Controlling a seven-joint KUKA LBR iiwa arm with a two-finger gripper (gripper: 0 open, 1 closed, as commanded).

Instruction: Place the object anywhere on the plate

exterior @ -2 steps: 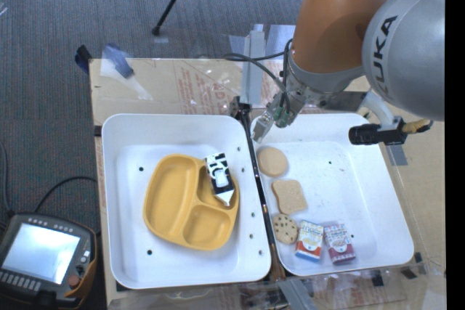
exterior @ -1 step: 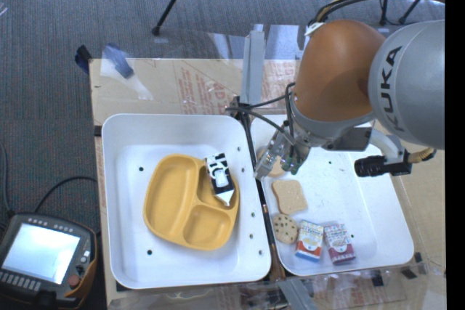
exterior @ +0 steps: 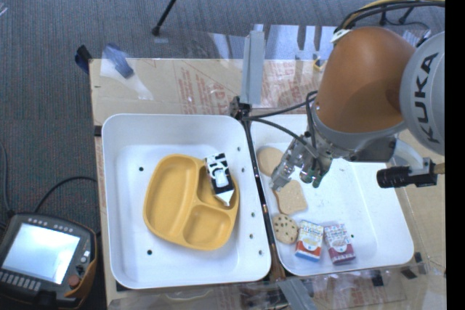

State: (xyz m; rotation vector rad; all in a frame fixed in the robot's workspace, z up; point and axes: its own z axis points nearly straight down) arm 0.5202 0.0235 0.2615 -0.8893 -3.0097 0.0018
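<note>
Claw (exterior: 298, 175) hung over the right bin (exterior: 378, 239), above the crackers (exterior: 291, 197); whether it gripped anything could not be told. A small carton (exterior: 220, 178) lay on the yellow plate (exterior: 178, 210).

A broad orange band (exterior: 361, 76) was seen above the wrist, rounded and glossy. To its right, the grey arm casing (exterior: 436, 102) was marked with dark "KUKA" lettering. Black and yellow cables (exterior: 385, 5) were looped over the far side. The gripper (exterior: 299, 172) was built of grey metal, with a black fitting (exterior: 401, 176) to its right.
</note>
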